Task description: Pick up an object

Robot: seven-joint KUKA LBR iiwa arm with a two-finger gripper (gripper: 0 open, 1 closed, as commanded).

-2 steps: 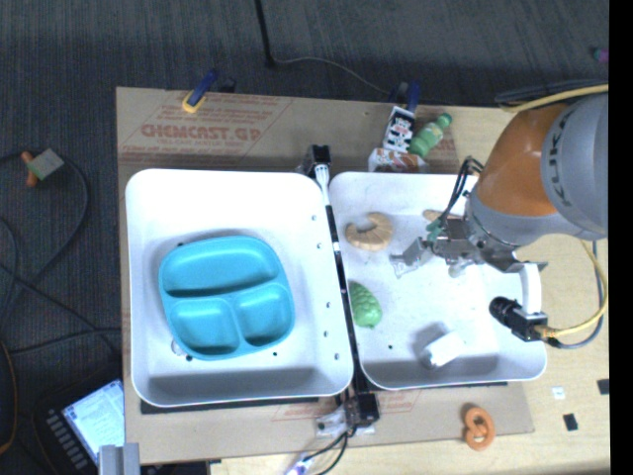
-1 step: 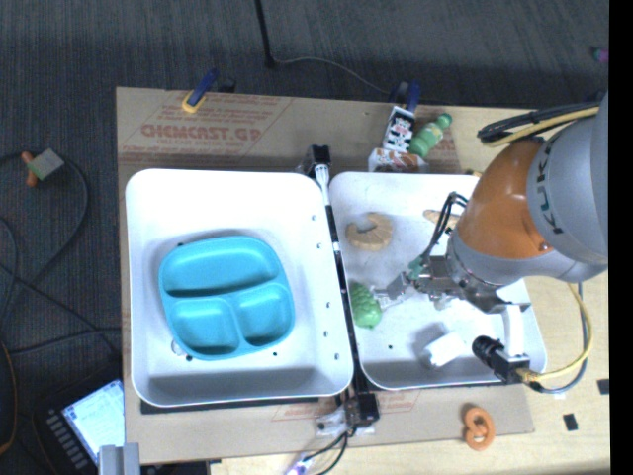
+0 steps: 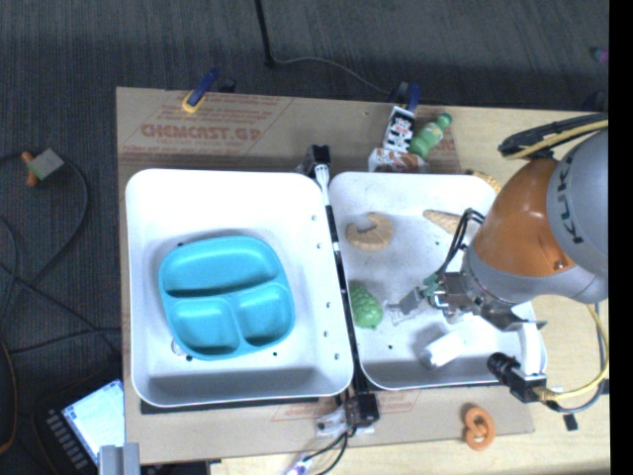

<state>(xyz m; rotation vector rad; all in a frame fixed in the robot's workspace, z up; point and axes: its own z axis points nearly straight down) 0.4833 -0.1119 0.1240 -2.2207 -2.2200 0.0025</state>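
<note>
So the arm [image 3: 539, 231] is leaning in over the right bin [image 3: 396, 191], with its claw [image 3: 420, 300] down low near the middle of the bin floor. Can't tell whether it's apart or together, it's too small and cluttered there. A green toy [image 3: 366, 306] sits just left of the claw, up against the bin's left wall. A white block [image 3: 442, 348] lies just below-right of it, and a tan round thing [image 3: 369, 232] is further up. The left bin [image 3: 148, 206] has a blue divided tray [image 3: 226, 296].
</note>
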